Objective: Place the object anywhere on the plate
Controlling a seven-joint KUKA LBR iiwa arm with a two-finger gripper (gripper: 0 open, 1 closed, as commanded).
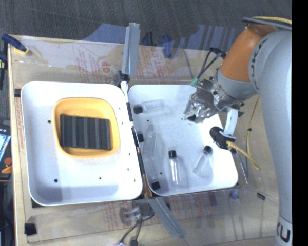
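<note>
Two shallow glossy white bins side by side on the bench. Left bin (41, 152) holds a yellow rounded-square plate (85, 106), smooth rim, with a dark ribbed rectangular insert (86, 131) in its well. Right bin (223, 181) carries clear plastic vials with black caps: one lying flat at 11 o'clock of the bin (150, 106), one at 6 o'clock (173, 167), one tilted at 4 o'clock (202, 159), plus a faint see-through one near the left wall (150, 137). Gripper (197, 111) sits at 1 o'clock of the right bin, metallic, cluttered. Can't tell whether it's spread or closed, nothing visibly between its tips. Nearest vials: the flat one at its 9 o'clock, the tilted one at its 6 o'clock, both apart from it. All vials lie in the right bin, well apart from the plate.
</note>
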